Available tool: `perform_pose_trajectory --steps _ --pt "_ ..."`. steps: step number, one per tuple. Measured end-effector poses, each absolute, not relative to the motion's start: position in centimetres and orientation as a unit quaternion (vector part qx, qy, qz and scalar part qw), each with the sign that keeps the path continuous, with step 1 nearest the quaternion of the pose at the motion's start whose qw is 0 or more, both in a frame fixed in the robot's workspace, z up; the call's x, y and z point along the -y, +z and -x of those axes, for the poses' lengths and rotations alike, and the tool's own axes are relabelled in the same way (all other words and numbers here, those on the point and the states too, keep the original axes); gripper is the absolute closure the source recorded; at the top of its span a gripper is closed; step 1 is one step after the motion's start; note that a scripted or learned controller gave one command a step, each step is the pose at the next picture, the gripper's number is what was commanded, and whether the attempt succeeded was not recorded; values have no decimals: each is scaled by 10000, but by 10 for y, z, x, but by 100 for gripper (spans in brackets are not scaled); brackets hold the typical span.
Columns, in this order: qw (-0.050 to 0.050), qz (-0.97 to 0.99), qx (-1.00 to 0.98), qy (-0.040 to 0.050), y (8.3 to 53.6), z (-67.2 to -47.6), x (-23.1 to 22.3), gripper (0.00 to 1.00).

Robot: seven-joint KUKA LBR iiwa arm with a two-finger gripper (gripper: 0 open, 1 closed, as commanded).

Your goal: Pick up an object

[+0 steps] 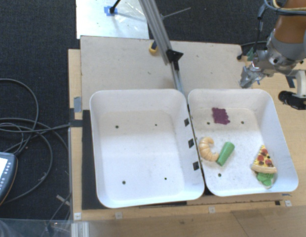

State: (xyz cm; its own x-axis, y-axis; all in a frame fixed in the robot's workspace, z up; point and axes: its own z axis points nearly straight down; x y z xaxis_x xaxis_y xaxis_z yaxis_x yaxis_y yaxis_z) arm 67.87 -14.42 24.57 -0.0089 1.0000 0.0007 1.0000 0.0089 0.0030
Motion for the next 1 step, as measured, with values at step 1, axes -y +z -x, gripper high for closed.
perform_pose_trajectory --steps 1 --pt "4 -7036 -7105 16 254 -656 98 100"
